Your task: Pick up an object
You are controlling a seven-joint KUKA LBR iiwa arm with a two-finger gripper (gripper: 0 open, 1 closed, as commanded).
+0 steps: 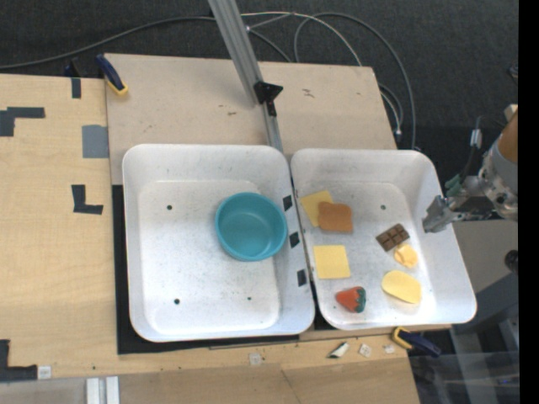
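My gripper [438, 215] hangs at the right rim of the right bin [370, 160], with the arm coming in from the right. Nothing shows between its fingers. In that bin lie a brown chocolate piece [392, 237] just left of the gripper, a small yellow-orange piece [406, 257], a yellow wedge [402, 287], a red strawberry [351, 299], a yellow square slice [331, 262], and a brown toast piece [335, 217] lying over a yellow slice [314, 203]. The left bin [168, 225] holds a teal bowl [250, 225].
A metal pole [240, 45] slants across the back of the bench toward the gap between the bins. Cables [370, 40] loop behind the right bin. Blue-and-yellow clamps sit at the back left [111, 74] and front right [413, 340].
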